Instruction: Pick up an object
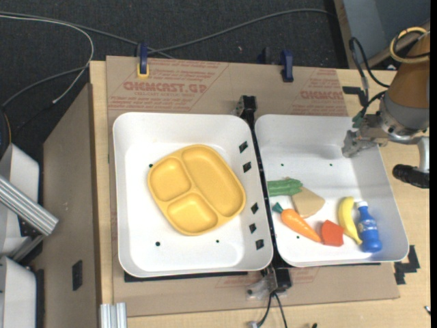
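The gripper (356,142) hangs over the right bin's (307,132) far right corner — whether it is open cannot be told. It holds nothing. The carrot (300,225), banana (349,218), bottle (367,227) and cucumber (283,186) lie near the front — well apart. A yellow tray (196,188) sits in the left bin (136,244).

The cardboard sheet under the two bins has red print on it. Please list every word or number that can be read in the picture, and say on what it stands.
"CHEMCAST G.P": red print on the cardboard sheet, above the left bin.
A smaller red line beneath it: too blurred to read.
The same red print repeated above the right bin: too blurred to read with certainty.
The blue bottle: no label can be made out.
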Robot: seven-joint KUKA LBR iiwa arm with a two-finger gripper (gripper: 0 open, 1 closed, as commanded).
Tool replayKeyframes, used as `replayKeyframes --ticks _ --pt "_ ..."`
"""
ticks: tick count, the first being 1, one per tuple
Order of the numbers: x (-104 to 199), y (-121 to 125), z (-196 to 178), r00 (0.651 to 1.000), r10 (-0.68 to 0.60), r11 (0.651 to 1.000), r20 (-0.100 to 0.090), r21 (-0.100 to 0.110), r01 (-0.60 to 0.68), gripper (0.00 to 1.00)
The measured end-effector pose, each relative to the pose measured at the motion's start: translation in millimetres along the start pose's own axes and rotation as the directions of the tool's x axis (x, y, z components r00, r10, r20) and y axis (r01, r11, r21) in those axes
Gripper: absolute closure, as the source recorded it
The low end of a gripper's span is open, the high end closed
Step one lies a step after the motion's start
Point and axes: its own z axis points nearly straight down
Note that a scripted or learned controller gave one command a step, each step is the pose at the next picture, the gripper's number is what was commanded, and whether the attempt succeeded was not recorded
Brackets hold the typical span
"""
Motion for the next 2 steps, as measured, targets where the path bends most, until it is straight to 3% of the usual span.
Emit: replayKeyframes --ticks 2 --pt "1.8 11.3 -111.9 1.000 0.000 1.000 0.002 -0.006 0.000 1.00"
